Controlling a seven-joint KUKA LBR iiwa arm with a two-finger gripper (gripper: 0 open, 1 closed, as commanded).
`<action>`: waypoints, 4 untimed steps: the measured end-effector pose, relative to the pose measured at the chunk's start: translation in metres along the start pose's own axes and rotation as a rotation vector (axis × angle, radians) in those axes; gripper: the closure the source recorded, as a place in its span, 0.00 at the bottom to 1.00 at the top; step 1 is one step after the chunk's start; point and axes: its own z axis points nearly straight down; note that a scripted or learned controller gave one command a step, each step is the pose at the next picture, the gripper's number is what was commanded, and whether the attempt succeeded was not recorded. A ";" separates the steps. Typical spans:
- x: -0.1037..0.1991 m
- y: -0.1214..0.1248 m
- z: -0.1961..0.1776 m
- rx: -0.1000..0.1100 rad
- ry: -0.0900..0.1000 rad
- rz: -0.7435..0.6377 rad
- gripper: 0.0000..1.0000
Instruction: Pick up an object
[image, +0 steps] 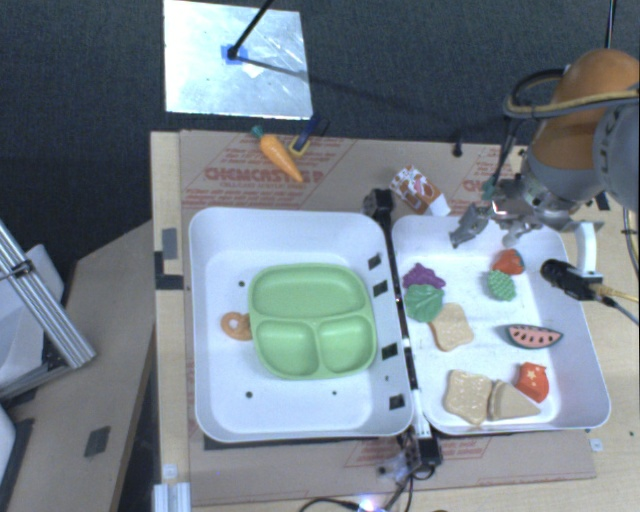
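Observation:
My gripper (490, 233) hovers over the far part of the right bin (598, 400), open, with nothing between its fingers (465, 232). Just below and to its right lie a red tomato piece (508, 262) and a green vegetable piece (501, 286). Further left in that bin sit purple grapes (424, 274), a lettuce leaf (424, 301) and a bread slice (452, 327). A watermelon slice (533, 336), a red pepper (532, 380) and two more bread pieces (467, 396) lie toward the near side.
The left bin (215, 250) holds a green divided plate (310, 320) and a small pretzel (236, 326). Behind the bins on the cardboard lie a toy carrot (280, 156) and a small packet (418, 190). A foil sheet (238, 60) sits further back.

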 end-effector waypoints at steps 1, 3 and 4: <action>0.010 0.000 0.057 0.001 0.001 -0.003 0.00; 0.010 0.002 0.093 -0.008 0.000 -0.002 1.00; 0.018 0.000 0.044 -0.007 0.000 -0.003 1.00</action>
